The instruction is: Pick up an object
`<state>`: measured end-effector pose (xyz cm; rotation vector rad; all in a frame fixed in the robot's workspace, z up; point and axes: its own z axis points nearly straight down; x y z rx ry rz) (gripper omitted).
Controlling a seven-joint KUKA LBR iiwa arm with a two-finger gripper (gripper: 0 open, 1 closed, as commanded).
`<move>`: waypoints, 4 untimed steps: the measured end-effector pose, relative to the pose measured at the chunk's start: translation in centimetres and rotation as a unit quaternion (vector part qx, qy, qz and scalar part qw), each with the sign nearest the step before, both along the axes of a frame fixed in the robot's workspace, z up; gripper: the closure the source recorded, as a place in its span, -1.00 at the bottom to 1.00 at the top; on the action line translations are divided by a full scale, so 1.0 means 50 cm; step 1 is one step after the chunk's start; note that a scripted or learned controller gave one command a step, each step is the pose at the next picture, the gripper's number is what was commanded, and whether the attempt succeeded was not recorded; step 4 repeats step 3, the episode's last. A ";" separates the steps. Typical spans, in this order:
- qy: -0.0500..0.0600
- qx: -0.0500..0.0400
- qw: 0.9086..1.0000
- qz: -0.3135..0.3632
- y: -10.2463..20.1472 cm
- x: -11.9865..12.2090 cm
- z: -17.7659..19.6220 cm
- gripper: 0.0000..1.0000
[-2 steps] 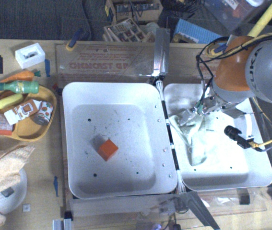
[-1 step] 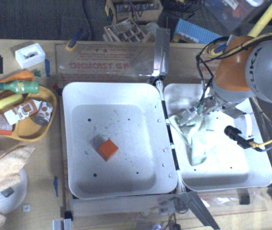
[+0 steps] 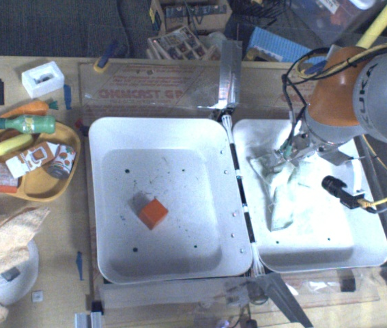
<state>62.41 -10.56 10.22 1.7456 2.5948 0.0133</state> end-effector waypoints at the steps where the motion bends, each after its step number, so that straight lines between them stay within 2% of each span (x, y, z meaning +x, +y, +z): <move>1: 0.007 0.000 0.999 -0.051 0.082 0.082 0.183 1.00; 2: 0.007 0.000 0.999 -0.050 0.082 0.082 0.183 -1.00; 3: 0.008 0.000 1.000 -0.012 -0.009 0.086 0.067 -1.00; 4: 0.008 0.000 1.000 -0.012 -0.009 0.086 0.067 -1.00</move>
